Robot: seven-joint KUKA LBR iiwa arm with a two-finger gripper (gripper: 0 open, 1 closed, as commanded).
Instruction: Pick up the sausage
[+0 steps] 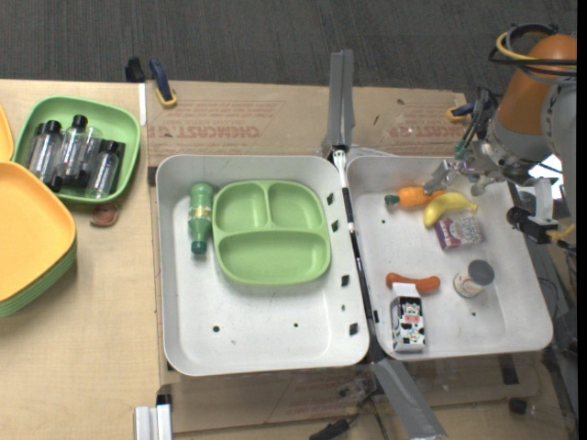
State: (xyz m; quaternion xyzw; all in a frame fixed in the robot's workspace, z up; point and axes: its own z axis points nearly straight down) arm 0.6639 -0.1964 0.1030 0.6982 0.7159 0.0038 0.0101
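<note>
Bright, even overhead light, soft faint shadows, mild glare on the white bins (183,337)

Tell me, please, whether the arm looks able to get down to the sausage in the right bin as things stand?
Probably yes. The sausage lies flat with nothing on top; the milk carton sits close below it and the can off to its right. The gripper hovers near the banana.

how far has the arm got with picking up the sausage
Nothing looks done yet. The sausage lies on the floor of the right bin, beside the small carton. In hand: the hand is near the bin's far edge, by the carrot and banana, well apart from the sausage. Left: reach it, grasp, lift.
</note>
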